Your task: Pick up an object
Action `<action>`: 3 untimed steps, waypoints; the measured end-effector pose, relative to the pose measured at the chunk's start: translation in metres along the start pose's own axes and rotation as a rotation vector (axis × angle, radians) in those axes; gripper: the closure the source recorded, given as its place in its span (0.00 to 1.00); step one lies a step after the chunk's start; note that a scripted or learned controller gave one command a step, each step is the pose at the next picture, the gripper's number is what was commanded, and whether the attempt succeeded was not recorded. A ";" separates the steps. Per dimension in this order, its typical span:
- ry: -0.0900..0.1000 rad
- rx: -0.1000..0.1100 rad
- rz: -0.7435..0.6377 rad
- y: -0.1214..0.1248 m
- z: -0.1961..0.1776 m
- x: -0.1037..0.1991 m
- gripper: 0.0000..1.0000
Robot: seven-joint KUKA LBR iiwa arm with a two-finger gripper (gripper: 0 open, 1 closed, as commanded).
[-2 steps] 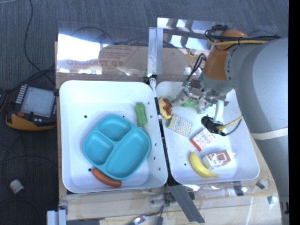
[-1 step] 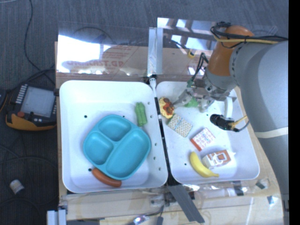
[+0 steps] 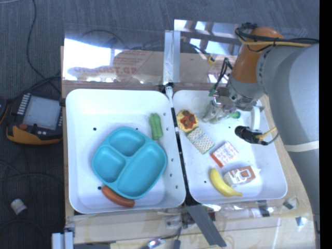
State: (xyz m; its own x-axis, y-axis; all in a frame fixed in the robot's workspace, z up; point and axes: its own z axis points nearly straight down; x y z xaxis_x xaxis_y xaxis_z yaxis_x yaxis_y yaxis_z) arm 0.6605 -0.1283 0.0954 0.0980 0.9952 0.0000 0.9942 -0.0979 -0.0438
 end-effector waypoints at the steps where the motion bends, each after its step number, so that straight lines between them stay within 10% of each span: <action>1: -0.011 -0.043 -0.275 -0.001 -0.193 0.005 1.00; 3: -0.015 -0.041 -0.645 -0.032 -0.115 0.027 1.00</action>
State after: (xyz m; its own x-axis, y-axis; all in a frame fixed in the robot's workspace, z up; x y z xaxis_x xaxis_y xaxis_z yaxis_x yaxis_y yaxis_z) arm 0.6359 -0.0990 0.2118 -0.5202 0.8540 -0.0003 0.8540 0.5202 -0.0011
